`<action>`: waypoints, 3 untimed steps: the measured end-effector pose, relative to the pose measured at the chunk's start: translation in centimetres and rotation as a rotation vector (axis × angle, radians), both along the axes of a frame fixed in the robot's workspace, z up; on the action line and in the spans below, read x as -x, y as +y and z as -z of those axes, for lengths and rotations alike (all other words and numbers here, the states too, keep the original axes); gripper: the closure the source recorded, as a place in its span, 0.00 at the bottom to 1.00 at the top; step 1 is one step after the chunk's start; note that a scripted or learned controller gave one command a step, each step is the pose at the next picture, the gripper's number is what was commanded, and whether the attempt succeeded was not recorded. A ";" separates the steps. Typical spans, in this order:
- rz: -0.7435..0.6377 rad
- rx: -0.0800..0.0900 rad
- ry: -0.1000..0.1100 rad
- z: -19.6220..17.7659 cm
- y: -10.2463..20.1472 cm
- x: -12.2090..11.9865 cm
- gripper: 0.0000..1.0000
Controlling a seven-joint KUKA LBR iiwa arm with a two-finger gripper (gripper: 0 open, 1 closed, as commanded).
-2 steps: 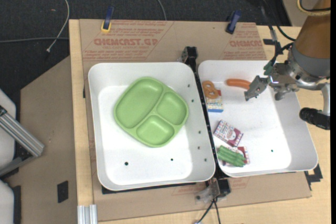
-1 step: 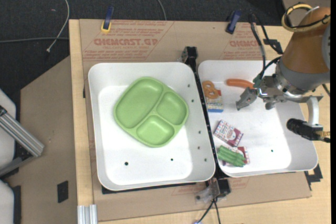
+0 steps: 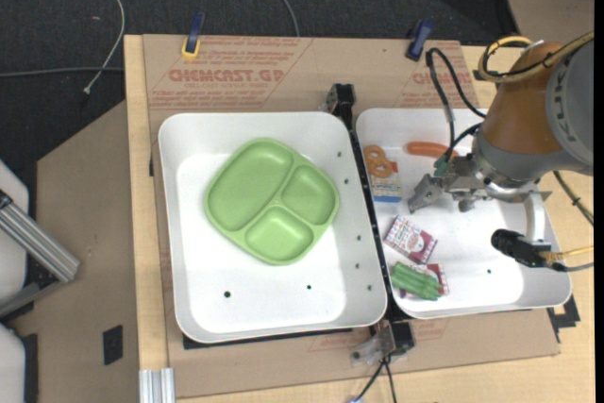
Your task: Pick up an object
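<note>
On the cardboard-covered bench [image 3: 236,75] sit two shallow white bins side by side, and the left bin [image 3: 189,297] serves as the landmark. Inside it, near its middle, lies one pale green divided plate [image 3: 272,200] with three compartments, turned at an angle. Touching its right wall is the right bin [image 3: 491,293], over which the grey arm [image 3: 528,118] with its orange band hangs, covering much of that bin's far half. The gripper [image 3: 436,191] points back toward the left bin, low over the right bin's floor; its two dark fingers stand narrowly apart with nothing visible between them. Four small things lie in the right bin, all near the wall shared with the left bin: one pink and white packet [image 3: 411,239], one green object [image 3: 417,279] just nearer the camera, one orange pretzel-shaped piece [image 3: 379,161], and one orange carrot-like stick [image 3: 427,147] just beyond the gripper. Two blue clamps [image 3: 193,33] hold the cardboard's far edge.
</note>
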State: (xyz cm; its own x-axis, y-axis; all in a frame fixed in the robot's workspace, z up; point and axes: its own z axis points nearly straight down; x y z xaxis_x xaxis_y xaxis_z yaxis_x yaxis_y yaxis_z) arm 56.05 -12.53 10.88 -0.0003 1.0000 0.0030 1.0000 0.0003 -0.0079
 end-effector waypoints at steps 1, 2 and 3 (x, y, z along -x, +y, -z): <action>0.000 0.001 -0.003 2.5 0.1 0.0 0.00; 0.000 0.001 -0.008 1.3 0.1 -0.1 1.00; -0.001 0.004 -0.014 -3.3 0.1 -0.8 1.00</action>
